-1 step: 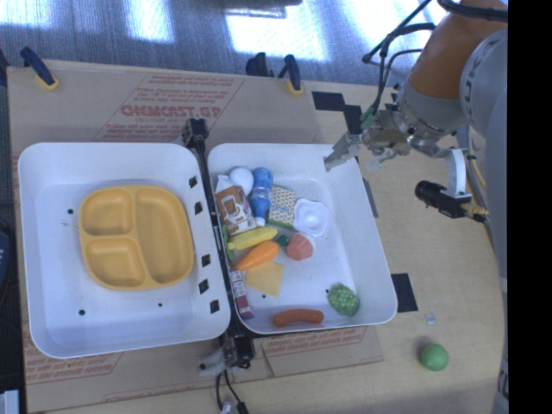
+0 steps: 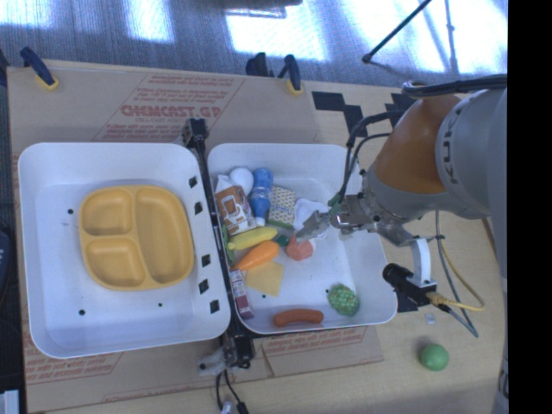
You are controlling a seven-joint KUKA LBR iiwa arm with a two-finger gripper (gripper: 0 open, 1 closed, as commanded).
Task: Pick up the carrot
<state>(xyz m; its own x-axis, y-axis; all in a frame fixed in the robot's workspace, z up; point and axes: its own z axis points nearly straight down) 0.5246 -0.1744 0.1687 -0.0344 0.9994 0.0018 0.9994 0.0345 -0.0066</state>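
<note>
Camera view from my station: yellow divided plate [image 2: 136, 235] sits in the left bin [image 2: 43, 317]. Over in the right bin [image 2: 366, 313], the carrot [image 2: 257, 255] lies near the left wall, just nearer me than a banana [image 2: 252, 238]. My gripper [image 2: 308, 227] hovers right of it; I cannot tell its opening. It holds nothing I can see.

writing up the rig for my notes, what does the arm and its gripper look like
The arm is a bulky rounded grey body with a broad orange band above the wrist. Thin dark cables loop beside the band, and a yellow cable trails below. The gripper is a small grey metal two-finger piece.
</note>
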